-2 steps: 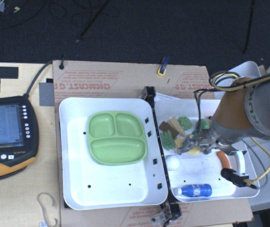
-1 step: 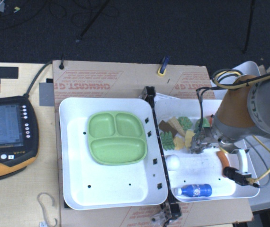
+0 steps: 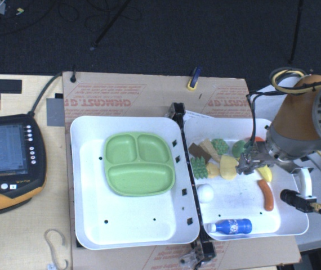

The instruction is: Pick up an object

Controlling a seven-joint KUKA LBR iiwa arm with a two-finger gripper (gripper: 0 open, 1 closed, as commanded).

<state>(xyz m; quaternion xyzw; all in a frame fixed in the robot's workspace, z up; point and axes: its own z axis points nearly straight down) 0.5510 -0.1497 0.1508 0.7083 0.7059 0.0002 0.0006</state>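
Observation:
My gripper (image 3: 246, 165) reaches in from the right and hangs low in the right bin (image 3: 236, 210), at the right side of a cluster of toy food. The cluster holds a yellow piece (image 3: 228, 166), a brown piece (image 3: 197, 150), a tan piece (image 3: 209, 147), a green bumpy piece (image 3: 221, 145) and a green ridged piece (image 3: 199, 167). An orange sausage (image 3: 267, 195) lies to the gripper's lower right, beside a small yellow item (image 3: 265, 174). Nothing is visibly held.
A white egg (image 3: 205, 193) and a blue bottle (image 3: 232, 226) lie at the front of the right bin. The left bin (image 3: 93, 218) holds a green divided plate (image 3: 139, 163). A tablet controller (image 3: 8, 156) sits at far left.

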